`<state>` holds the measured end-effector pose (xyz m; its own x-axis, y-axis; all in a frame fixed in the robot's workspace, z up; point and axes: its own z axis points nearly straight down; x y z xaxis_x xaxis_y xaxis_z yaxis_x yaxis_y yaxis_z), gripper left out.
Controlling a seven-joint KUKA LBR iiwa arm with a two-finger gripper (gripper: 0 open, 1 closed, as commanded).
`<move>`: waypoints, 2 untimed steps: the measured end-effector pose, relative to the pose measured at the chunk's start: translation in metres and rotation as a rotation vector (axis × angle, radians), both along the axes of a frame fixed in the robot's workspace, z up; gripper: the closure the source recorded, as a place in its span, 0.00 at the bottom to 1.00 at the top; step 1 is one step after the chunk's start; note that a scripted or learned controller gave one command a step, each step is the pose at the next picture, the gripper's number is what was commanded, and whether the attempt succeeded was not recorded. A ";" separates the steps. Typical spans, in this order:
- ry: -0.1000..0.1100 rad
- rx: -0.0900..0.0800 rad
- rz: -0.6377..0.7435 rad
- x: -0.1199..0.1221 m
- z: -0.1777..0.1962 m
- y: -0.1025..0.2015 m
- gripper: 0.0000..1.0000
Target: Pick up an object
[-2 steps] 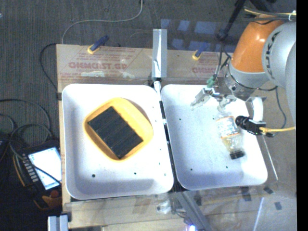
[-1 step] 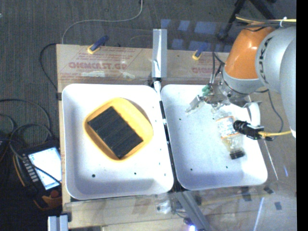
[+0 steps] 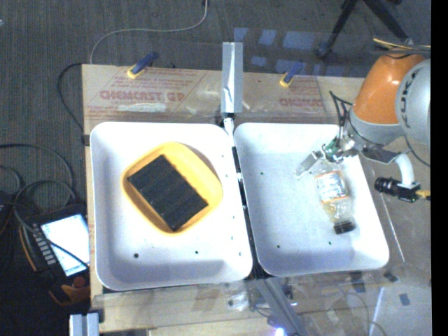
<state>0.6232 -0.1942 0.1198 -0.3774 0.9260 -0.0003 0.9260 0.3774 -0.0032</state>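
Grey carpet (image 3: 140, 19) is seen beyond a cardboard-topped bench (image 3: 161, 96), on which two shallow white bins are set side by side, their inner walls touching along the middle. The left bin (image 3: 112, 257) is occupied at its centre by a yellow dish (image 3: 206, 170), and a dark ribbed block (image 3: 169, 192) is laid flat inside that dish. The grey arm with its orange band (image 3: 385, 96) is brought in over the far right corner of the right bin (image 3: 280, 215). The gripper (image 3: 334, 150) is held low near that bin's far right rim, just above the upper end of a clear plastic packet (image 3: 330, 187); whether its fingers are spread or pressed together cannot be told. The packet is laid lengthwise toward the right wall of the right bin, and a small dark piece (image 3: 344, 226) is found at its near end, touching or just beside it.
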 end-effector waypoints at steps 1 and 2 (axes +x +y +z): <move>-0.005 0.002 -0.029 -0.021 -0.028 -0.014 0.00; -0.008 0.006 -0.029 -0.019 -0.018 -0.013 1.00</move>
